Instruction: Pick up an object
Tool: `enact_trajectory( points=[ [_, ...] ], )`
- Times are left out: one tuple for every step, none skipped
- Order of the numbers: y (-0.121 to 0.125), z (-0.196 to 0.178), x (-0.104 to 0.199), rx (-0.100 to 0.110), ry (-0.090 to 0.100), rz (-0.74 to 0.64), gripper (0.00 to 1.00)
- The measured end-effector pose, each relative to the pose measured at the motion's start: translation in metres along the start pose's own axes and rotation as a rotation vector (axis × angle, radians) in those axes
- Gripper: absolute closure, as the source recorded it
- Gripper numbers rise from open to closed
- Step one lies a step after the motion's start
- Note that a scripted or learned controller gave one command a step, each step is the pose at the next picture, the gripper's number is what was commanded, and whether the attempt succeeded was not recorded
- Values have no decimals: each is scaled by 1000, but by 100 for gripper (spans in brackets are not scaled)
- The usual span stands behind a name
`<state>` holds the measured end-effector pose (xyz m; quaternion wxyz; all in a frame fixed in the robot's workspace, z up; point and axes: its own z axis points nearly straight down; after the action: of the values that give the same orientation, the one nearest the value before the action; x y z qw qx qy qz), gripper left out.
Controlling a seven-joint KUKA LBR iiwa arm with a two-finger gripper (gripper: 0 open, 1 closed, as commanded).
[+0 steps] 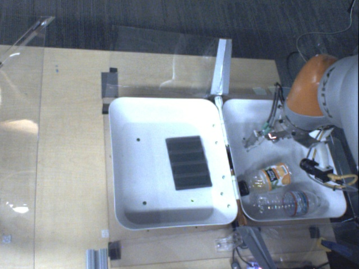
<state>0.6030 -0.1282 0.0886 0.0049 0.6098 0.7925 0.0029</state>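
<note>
My gripper (pixel 261 135) hangs over the upper middle of the right bin (pixel 241 114), and I see nothing held in it. Below it a small bottle with an orange label (pixel 271 176) lies on its side, cap toward the left. A clear plastic bottle (pixel 286 203) lies along the bin's front wall. In the middle of the left bin (pixel 129 150) a dark ridged rectangular block (pixel 188 162) lies flat. The gripper is apart from all three objects.
The grey arm with its orange band (pixel 311 88) enters from the right over the right bin's back corner. Cables (pixel 322 172) trail along that bin's right rim. A metal post (pixel 221 66) stands behind the gap between the bins.
</note>
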Motion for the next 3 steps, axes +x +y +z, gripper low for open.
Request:
enact_trajectory(
  points=[
    [56,2,19,2,2,-98,0],
    [-40,-24,5,6,3,1,0],
    [-110,-2,11,-4,-2,63,0]
  ],
)
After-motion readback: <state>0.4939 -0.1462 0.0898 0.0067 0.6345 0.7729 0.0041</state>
